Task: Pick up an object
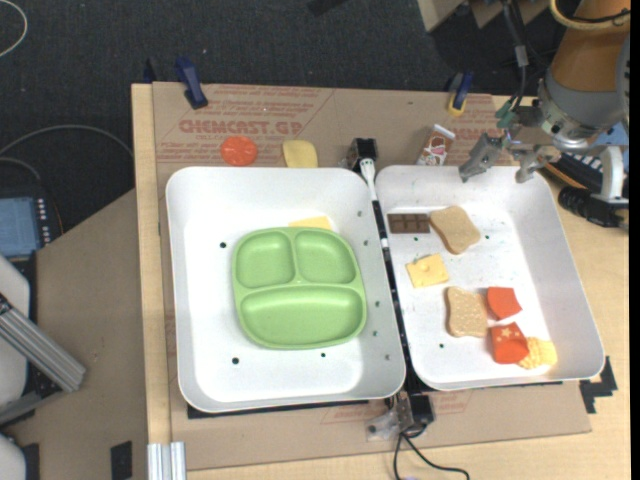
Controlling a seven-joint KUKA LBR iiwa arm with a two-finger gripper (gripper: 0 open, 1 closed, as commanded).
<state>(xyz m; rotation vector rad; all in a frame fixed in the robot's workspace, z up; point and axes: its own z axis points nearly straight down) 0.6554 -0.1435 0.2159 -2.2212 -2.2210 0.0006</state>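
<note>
One fixed camera hangs above the surface and looks down at a slant, tilted toward 12 o'clock. It sits far enough off to take in both white bins, the left bin and the right bin, whole. The arm enters at 2 o'clock.

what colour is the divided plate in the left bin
Light green; the divided plate shows clearly in the camera view, sitting in the left bin.
</note>
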